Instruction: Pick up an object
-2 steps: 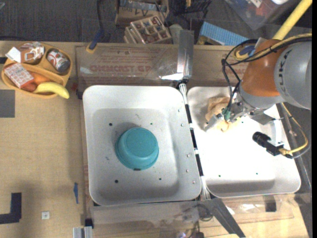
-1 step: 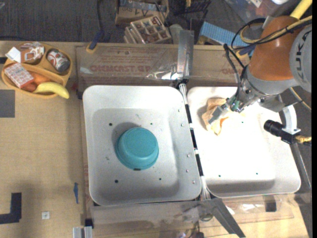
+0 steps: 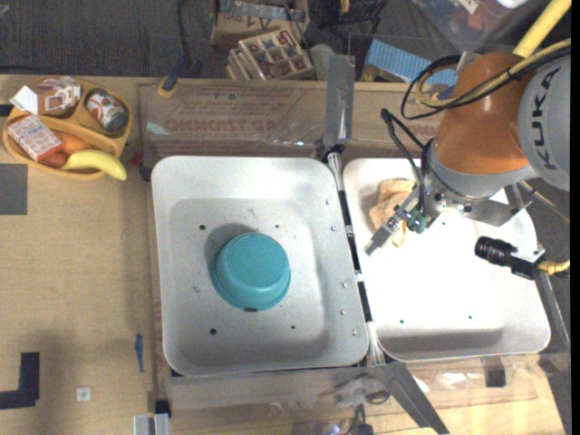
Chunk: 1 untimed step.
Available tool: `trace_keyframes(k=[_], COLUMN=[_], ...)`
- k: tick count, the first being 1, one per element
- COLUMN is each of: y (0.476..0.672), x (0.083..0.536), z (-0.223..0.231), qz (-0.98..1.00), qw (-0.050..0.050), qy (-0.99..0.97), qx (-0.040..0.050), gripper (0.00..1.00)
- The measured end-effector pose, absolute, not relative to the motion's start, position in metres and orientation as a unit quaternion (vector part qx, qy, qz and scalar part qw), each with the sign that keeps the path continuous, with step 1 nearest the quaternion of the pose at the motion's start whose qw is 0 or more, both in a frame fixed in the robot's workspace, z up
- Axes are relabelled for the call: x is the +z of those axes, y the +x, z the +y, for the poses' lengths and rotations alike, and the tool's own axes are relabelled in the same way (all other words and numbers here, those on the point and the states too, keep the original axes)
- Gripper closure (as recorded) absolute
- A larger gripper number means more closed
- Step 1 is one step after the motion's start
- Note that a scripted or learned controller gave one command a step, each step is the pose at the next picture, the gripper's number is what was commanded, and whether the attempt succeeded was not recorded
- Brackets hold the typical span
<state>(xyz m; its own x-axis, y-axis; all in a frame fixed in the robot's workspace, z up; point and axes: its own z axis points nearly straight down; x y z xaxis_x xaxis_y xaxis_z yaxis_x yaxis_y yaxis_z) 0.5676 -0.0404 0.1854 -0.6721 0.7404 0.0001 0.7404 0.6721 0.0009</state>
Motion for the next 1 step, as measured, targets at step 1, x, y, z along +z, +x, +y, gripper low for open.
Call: trace_keyframes(k=[1], y=[0.4943], x=[0.1919], z=[-0.0377], qz=[0.879], qw=[0.0], qy=[0.477], qx=[0.0002], gripper=[0.0])
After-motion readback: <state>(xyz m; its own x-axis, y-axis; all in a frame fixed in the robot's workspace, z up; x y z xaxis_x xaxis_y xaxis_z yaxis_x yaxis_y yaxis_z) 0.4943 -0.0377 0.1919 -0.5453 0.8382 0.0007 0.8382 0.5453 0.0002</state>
